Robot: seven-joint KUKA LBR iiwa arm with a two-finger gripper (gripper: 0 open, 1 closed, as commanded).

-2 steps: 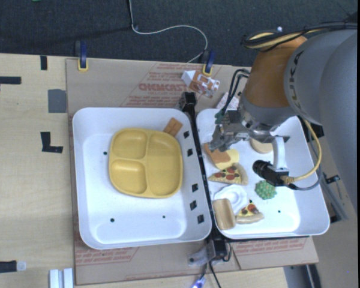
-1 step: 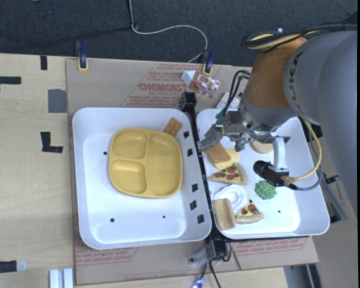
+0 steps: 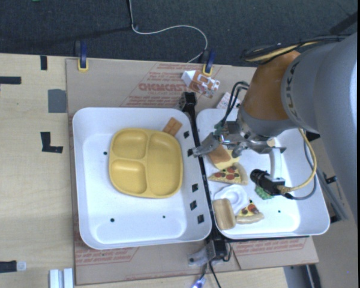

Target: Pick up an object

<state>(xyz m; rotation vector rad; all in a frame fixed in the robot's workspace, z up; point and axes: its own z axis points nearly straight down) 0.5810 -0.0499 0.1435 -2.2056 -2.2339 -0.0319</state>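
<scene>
Two white bins sit side by side on the tabletop; the left bin point(image 3: 90, 179) carries a yellow divided plate point(image 3: 146, 162). In the right bin point(image 3: 300, 215) we see toy food: a pizza slice point(image 3: 229, 174), a second pizza slice point(image 3: 249, 212), a bread roll point(image 3: 223, 213) and a yellowish wedge point(image 3: 220, 156). Our gripper point(image 3: 223, 141) hangs low over that wedge at the bin's left side; whether it is wide, narrow or holding, we cannot tell. We judge the wedge light, stiff plastic, somewhat slippery, best pinched across its flat sides.
</scene>
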